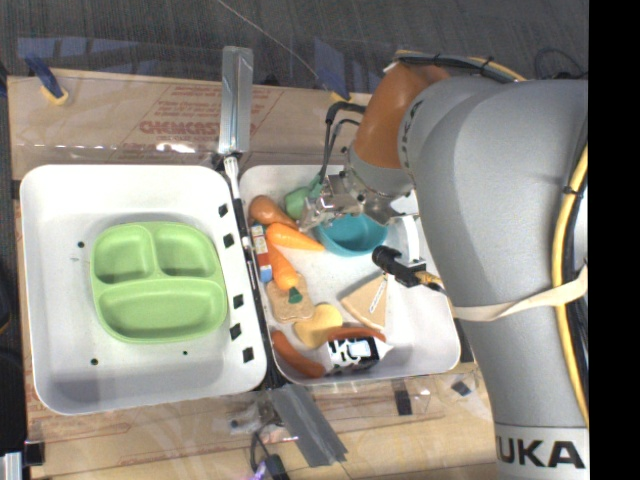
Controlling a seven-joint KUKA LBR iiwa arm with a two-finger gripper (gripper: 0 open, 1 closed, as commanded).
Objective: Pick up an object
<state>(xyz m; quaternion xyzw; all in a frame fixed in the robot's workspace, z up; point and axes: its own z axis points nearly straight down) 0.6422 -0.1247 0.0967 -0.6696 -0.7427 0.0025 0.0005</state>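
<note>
While the gripper [335, 206] hung low over the blue bowl [352, 234] in the right bin [437, 348], nothing looked lifted yet. Whether it gripped anything could not be told; the pick seemed undone.

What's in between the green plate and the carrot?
In the camera view, the two bins' white walls with black clips stand between the green plate and the carrot.

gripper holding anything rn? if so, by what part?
Cannot tell. The gripper sits low in the right bin, over the blue bowl and a green item; nothing visibly held.
</note>
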